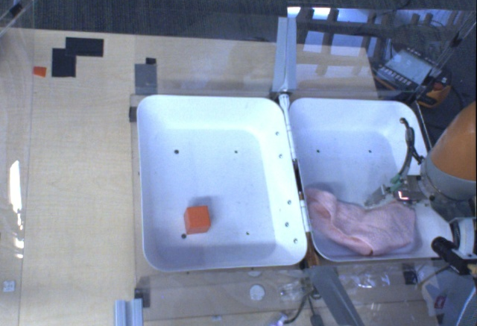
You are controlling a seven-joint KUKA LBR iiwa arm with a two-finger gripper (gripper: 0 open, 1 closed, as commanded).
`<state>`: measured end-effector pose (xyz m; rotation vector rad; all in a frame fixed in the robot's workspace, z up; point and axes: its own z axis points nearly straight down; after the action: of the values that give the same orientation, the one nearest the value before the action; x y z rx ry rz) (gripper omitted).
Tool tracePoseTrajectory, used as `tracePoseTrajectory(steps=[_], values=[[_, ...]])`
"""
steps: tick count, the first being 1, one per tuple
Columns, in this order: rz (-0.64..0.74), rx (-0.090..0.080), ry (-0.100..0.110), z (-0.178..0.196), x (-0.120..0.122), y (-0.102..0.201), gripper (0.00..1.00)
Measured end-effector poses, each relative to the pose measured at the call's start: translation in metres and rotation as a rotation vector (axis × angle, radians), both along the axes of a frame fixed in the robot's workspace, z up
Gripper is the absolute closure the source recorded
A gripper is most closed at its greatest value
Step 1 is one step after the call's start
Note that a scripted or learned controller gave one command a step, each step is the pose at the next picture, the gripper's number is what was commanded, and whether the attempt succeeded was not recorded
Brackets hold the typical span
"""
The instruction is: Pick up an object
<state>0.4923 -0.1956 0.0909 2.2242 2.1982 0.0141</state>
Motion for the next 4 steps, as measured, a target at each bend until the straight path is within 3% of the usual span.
tracePoseTrajectory(steps=[1, 2, 3, 4], values=[[0.205, -0.003, -0.001, 0.000, 0.051, 0.048, 0.00], [0.251, -0.005, 0.001, 0.000, 0.022, 0.006, 0.00], [0.281, -0.004, -0.003, 0.001, 0.033, 0.065, 0.00], [0.186, -0.006, -0.007, 0.001, 0.002, 0.086, 0.00]])
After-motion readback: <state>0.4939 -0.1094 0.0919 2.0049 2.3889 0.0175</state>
